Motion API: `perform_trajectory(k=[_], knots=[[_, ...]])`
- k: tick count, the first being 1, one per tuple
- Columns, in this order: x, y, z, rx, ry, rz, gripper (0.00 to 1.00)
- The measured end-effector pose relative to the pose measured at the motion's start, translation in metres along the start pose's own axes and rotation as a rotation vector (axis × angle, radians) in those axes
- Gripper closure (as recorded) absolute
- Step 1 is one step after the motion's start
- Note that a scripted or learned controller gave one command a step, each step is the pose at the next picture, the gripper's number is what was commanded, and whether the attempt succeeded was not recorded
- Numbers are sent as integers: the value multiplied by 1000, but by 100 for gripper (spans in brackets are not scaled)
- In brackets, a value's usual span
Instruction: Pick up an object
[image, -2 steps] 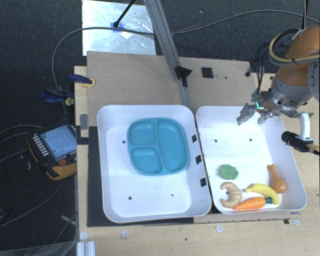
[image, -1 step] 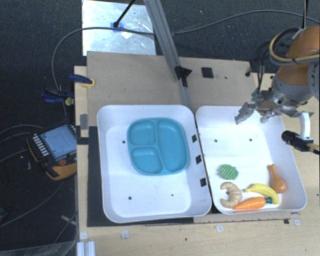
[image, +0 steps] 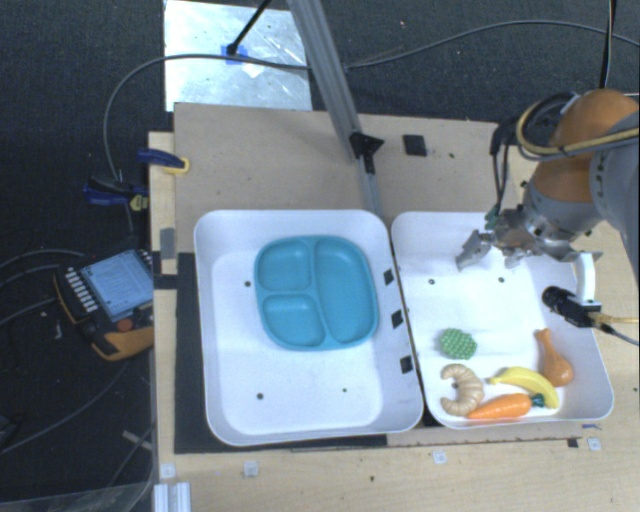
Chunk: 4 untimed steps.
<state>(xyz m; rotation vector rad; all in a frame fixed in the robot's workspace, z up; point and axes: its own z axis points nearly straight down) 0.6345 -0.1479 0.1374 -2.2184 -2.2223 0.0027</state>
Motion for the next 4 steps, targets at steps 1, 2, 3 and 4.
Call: perform_trajectory(k=[1,2,3,4], knots=[[0,0,52,-1,0,0,0],[0,2,38,-7,-1,0,100],[4,12,-12,-9,-1,-4,100],[11,22,-64,-10,-1,-6,100]])
